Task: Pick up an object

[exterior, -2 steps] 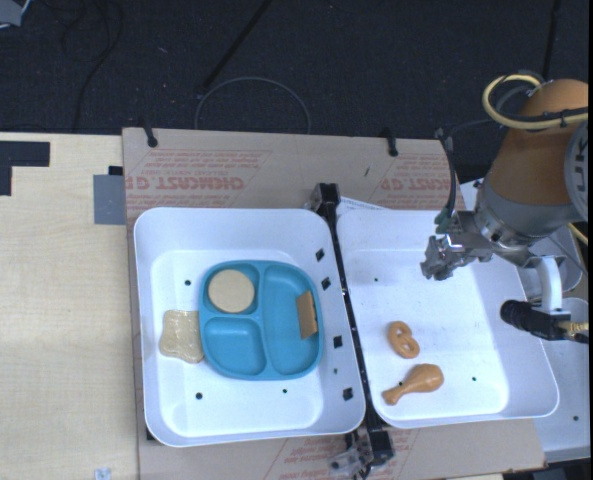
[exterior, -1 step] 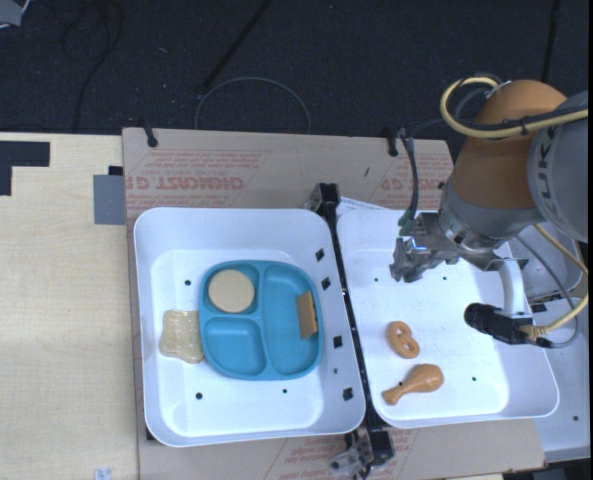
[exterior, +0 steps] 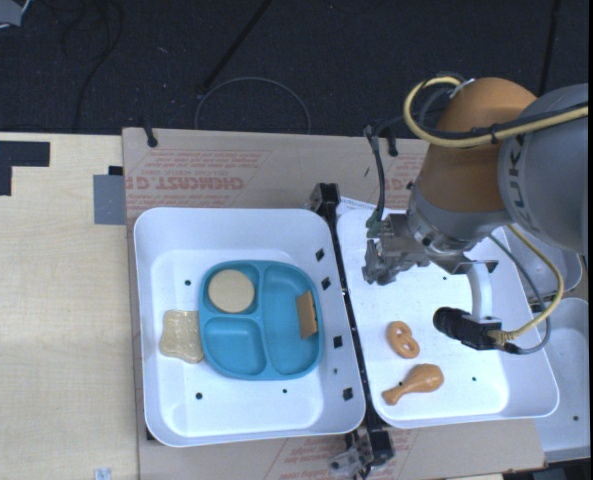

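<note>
My gripper [exterior: 380,268] hangs over the upper left part of the right bin [exterior: 536,393], close to the divider between the bins. Nothing shows between its fingers. Below it on the bin floor lie an orange pretzel [exterior: 403,339] and a tan chicken drumstick [exterior: 416,382], both apart from the gripper. The left bin [exterior: 166,238] holds a blue divided tray [exterior: 261,320] with a round tan cookie [exterior: 230,290] in its upper left compartment and a small brown slice [exterior: 307,315] in its right compartment. A pale piece of bread [exterior: 181,335] lies beside the tray's left edge.
The two bins stand on a cardboard sheet [exterior: 226,173] on the wooden bench. The arm's grey and orange body [exterior: 486,148] covers the right bin's upper right. Bare bin floor lies to the right of the drumstick.
</note>
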`<state>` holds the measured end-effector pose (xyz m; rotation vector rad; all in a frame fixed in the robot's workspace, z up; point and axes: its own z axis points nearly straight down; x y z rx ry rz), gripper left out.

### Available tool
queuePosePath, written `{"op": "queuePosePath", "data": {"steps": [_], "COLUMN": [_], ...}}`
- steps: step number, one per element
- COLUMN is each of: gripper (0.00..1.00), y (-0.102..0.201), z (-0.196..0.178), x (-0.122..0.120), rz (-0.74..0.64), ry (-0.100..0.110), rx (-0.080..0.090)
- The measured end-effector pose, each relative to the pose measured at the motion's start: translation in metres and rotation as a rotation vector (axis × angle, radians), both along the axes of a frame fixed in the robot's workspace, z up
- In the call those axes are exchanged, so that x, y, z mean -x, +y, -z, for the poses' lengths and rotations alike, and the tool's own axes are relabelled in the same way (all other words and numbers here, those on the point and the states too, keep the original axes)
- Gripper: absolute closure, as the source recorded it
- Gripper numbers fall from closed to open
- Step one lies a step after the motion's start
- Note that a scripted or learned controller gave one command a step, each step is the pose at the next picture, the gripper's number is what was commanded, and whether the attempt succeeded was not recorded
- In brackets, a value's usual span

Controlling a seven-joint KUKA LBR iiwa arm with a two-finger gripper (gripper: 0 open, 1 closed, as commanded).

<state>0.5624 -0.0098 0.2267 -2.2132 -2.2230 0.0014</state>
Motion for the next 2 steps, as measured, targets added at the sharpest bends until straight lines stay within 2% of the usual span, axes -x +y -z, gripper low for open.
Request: {"op": "queuePosePath", "data": {"steps": [1,2], "gripper": [1.0,1.0], "y": [0.049,0.106], "z": [-0.01,0.001], "x": [0.018,0.027], "rz": [0.0,0.0], "ry": [0.001,0.003], "rx": [0.0,0.001]}}
